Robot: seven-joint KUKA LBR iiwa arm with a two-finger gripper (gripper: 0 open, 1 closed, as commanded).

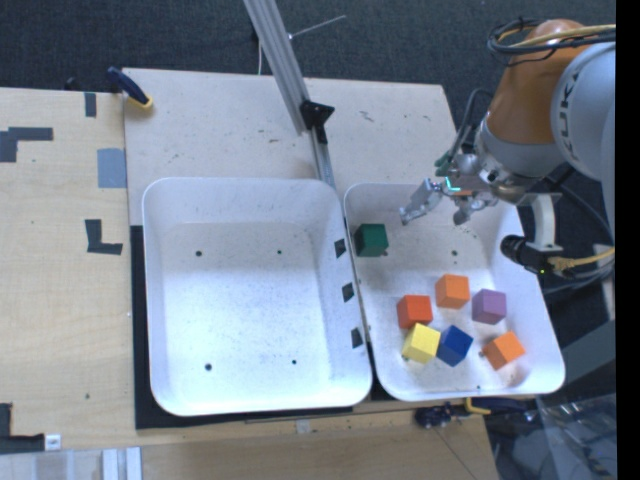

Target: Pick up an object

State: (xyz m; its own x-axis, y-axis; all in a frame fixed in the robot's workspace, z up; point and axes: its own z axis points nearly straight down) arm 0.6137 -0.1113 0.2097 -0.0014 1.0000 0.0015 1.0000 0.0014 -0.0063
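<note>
Your gripper [440, 206] hangs with fingers spread, holding nothing, over the right bin [528, 308], right of the green cube [372, 239]. The arm [560, 88] reads "KU".

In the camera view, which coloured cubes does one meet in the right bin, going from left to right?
Green cube → red cube → yellow cube → blue cube → purple cube → lower orange cube. The upper orange cube overlaps the blue one in this order, so I leave it out.
</note>
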